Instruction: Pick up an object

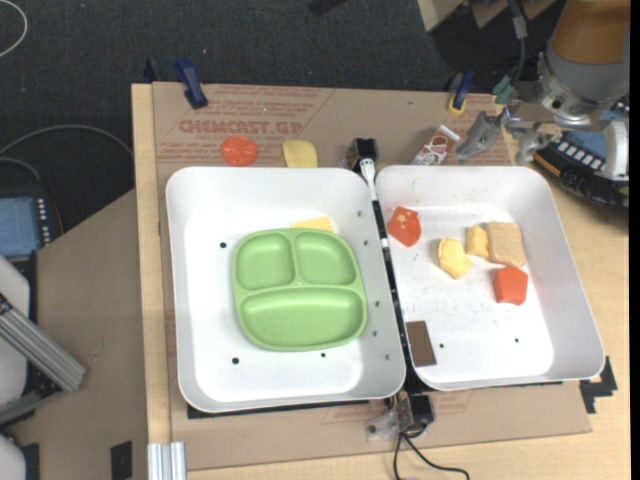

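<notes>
The arm (590,38) stands at the far right corner of the tabletop (620,298), with its orange band uppermost and the end effector (485,133) extended toward the far edge of the right bin (570,268), outside the bin wall. Whether the end effector is open or closed cannot be determined at this resolution; no object is visible in it. The task is judged to be at its beginning: nothing is lifted, and the approach, descent, grasp and lift all remain. The candidate objects lie on the floor of the right bin. A red wedge-shaped piece (404,225) lies near the bin's far left corner. A yellow piece (453,258) lies near the centre, just beside a tan bread-like piece (498,242) toward the right wall. An orange-red piece (510,285) lies just nearer the front edge than the tan piece. A dark brown rectangular piece (419,343) lies at the front left corner. The left bin (200,348) carries a green divided tray (297,289) with three compartments; a pale yellow piece (313,224) protrudes at the tray's far edge. Outside the bins, along the far edge of the cardboard sheet (160,268), lie an orange disc (239,150) and a yellow piece (299,154). The cardboard bears red printed lettering (240,126) that appears to read "CHEMCAST GP"; the smaller lines of print are illegible.
</notes>
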`<state>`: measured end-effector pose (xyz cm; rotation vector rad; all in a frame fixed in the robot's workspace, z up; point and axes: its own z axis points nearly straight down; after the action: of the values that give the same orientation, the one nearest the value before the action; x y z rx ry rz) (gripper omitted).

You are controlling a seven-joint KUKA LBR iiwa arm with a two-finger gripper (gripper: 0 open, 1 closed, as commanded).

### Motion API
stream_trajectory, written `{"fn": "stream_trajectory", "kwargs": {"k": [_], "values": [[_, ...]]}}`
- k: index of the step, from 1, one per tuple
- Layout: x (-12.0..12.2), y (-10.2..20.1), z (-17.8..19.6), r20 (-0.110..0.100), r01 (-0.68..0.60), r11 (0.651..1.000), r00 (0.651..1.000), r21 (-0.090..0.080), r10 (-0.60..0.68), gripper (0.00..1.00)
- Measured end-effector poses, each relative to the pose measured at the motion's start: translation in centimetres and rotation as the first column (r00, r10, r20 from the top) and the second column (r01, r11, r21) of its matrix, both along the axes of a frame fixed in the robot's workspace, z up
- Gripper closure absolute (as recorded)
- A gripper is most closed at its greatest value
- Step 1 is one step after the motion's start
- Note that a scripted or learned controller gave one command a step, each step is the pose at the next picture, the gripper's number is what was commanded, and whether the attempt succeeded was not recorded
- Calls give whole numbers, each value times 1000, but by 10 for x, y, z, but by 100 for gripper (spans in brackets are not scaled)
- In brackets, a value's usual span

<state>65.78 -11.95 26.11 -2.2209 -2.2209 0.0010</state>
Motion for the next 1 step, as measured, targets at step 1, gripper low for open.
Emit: {"fn": "stream_trajectory", "kwargs": {"k": [1], "values": [[-51, -37, -81, -10, 5, 1000, 1000, 1, -5, 0]]}}
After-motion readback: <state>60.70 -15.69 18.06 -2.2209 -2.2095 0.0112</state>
